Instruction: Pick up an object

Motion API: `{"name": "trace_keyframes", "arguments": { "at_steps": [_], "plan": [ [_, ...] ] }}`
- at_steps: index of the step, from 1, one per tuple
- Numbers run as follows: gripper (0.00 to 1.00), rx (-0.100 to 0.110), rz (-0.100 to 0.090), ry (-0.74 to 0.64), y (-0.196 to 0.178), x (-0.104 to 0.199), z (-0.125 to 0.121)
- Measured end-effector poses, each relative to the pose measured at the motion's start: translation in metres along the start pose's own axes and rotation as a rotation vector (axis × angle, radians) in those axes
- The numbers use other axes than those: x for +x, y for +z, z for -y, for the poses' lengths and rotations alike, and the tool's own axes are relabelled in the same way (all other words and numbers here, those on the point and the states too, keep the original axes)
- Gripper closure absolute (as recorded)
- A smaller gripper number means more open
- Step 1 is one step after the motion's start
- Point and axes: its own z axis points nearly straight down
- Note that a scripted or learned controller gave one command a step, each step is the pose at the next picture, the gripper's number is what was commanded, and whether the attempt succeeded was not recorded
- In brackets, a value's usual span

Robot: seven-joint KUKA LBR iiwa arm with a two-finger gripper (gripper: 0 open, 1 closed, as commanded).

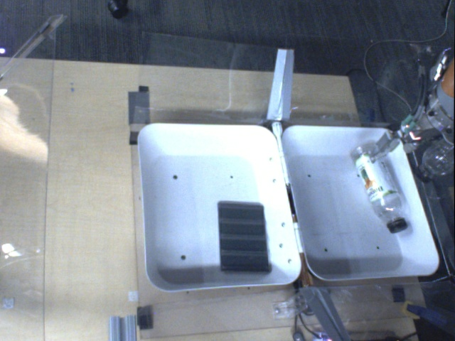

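One gripper [389,142] reaches in at the far right corner of the right bin [334,261], its tip just beside the top end of a clear plastic bottle [377,183]; whether its fingers are apart or together is too small and blurred to tell. The bottle lies on its side along the bin's right wall, dark cap toward the near edge. The arm [437,109] is cut off at the frame edge. A black ribbed block [243,236] lies in the left bin [160,190].

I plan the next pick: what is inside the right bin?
A clear plastic bottle with a dark cap lies inside the right bin, near its far right side. The floor under it is covered.
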Motion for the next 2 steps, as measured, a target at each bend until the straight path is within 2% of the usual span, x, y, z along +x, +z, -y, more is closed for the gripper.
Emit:
{"name": "trace_keyframes", "arguments": {
  "at_steps": [1, 2],
  "plan": [
    [0.0, 0.006, -0.003, -0.133, 0.068, -0.007, -0.029],
    [0.0, -0.005, 0.002, -0.222, 0.144, -0.006, -0.025]
  ]
}}
